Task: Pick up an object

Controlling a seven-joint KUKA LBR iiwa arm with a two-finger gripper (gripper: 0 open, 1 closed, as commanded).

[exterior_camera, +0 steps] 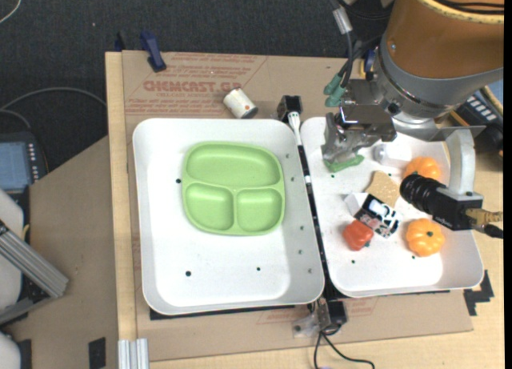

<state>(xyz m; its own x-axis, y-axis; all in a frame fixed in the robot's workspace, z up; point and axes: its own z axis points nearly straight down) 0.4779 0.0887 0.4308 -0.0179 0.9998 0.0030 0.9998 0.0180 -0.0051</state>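
Where the cardboard shows beyond the bins, a blue clip (152,51) lies at 11 o'clock of the left bin (160,247), and a white roll (238,103) sits at its 1 o'clock, just outside the rim. A green plate (234,187) with three wells lies in that bin, a little toward 12 o'clock from its middle. The gripper (344,151) hangs low over the right bin (400,275), near its 11 o'clock corner; whether it is spread or pressed together I cannot tell. A green scrap (350,165) shows just under it at 5 o'clock, and I cannot judge whether the two touch. Mid-bin lies a tan block (384,187), with a black-and-white box (378,217) just beside it at 6 o'clock. A red piece (358,235) touches that box at 7 o'clock. The far pumpkin (422,170) sits at the block's 2 o'clock. The near pumpkin (424,237) lies at the block's 4 o'clock, toward the bin's right wall.
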